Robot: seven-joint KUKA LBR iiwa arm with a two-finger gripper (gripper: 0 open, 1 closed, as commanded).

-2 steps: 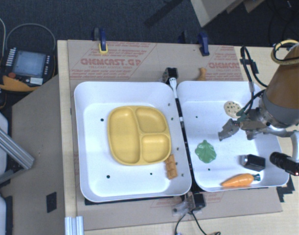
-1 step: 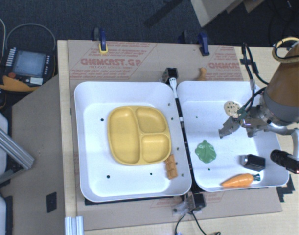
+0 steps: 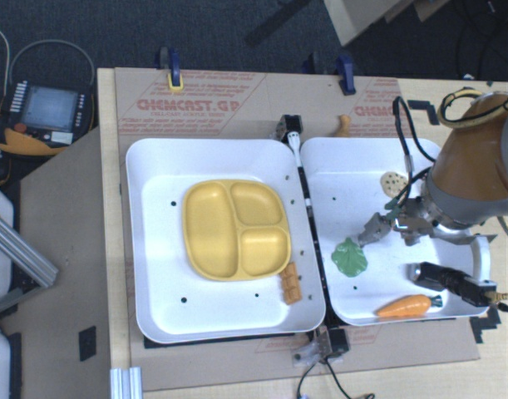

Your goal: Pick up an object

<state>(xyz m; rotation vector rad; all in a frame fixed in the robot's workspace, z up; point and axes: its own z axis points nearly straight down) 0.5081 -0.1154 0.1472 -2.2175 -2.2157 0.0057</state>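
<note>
In the right bin (image 3: 320, 223) lie a green leafy toy (image 3: 349, 258) near its left wall, an orange carrot (image 3: 403, 307) at the front edge, and a small beige perforated disc (image 3: 392, 181) toward the back. My gripper (image 3: 377, 228) reaches in from the right and hangs just above and right of the green toy, close to it. Nothing can be seen held in it. The grey and orange arm (image 3: 474, 165) covers the bin's right side.
The left bin (image 3: 154, 248) holds a yellow divided plate (image 3: 235, 228) and a small orange-brown piece (image 3: 291, 284) at the plate's front right corner. Blue clamps (image 3: 174, 65) and a small orange item (image 3: 343, 125) sit on the bench behind the bins.
</note>
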